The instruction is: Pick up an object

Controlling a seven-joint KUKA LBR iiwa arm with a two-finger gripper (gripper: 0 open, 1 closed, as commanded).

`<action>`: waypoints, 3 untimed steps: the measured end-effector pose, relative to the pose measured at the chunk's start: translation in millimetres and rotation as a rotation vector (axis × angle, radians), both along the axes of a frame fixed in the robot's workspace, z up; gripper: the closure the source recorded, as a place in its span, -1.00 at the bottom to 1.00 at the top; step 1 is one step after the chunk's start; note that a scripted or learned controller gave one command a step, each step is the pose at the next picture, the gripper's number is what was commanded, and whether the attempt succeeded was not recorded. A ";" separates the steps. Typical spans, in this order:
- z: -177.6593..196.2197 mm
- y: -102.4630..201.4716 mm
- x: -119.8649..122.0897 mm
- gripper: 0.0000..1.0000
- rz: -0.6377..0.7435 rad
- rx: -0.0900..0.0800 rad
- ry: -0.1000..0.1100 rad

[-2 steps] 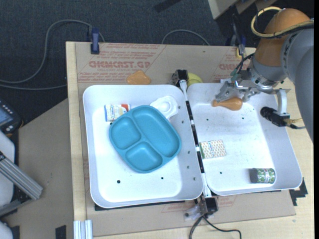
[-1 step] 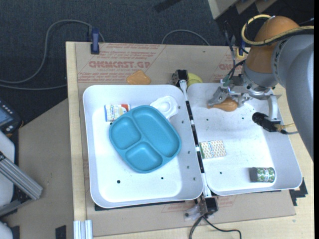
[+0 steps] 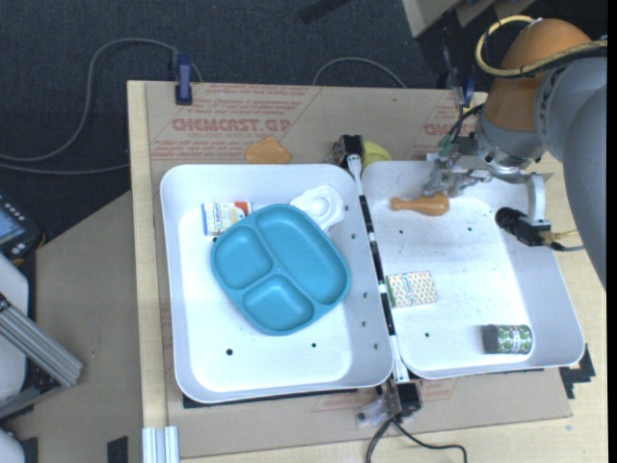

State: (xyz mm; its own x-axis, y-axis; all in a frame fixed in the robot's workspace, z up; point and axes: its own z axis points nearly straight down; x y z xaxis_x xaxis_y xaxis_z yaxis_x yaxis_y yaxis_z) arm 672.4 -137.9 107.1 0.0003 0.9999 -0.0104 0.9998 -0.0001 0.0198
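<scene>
My gripper (image 3: 446, 181) is low over the far end of the right bin (image 3: 549, 287), reaching in from the right. Directly under and beside it lies an orange-brown drumstick-shaped toy (image 3: 420, 204), whose right end meets the gripper's tip. A patterned flat packet (image 3: 412, 287) lies near the bin's left wall. At the near right corner a small green can (image 3: 508, 339) rests on its side. In the left bin (image 3: 193, 307) a blue divided plate (image 3: 280, 266) takes up the middle, with a small carton (image 3: 224, 215) and a white cup (image 3: 318, 204) behind it.
An orange object (image 3: 267, 149) and a yellow object (image 3: 374, 152) sit on the bench behind the bins. The ridge between the two bins (image 3: 374, 258) runs close to the packet. The grey arm (image 3: 578, 114) covers the right bin's far right corner.
</scene>
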 end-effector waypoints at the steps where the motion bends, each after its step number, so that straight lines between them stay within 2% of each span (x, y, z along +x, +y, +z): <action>1: 84.4 85.1 -31.2 1.00 0.010 0.013 0.011; 2: 77.7 79.0 -32.9 -1.00 0.001 0.010 0.019; 3: 52.6 22.9 -11.3 -1.00 -0.004 0.007 0.017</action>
State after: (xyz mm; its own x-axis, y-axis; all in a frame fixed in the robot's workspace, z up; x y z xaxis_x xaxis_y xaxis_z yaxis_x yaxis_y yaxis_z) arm 661.1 -115.0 159.7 0.0039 1.0000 -0.0037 1.0000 -0.0039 0.0027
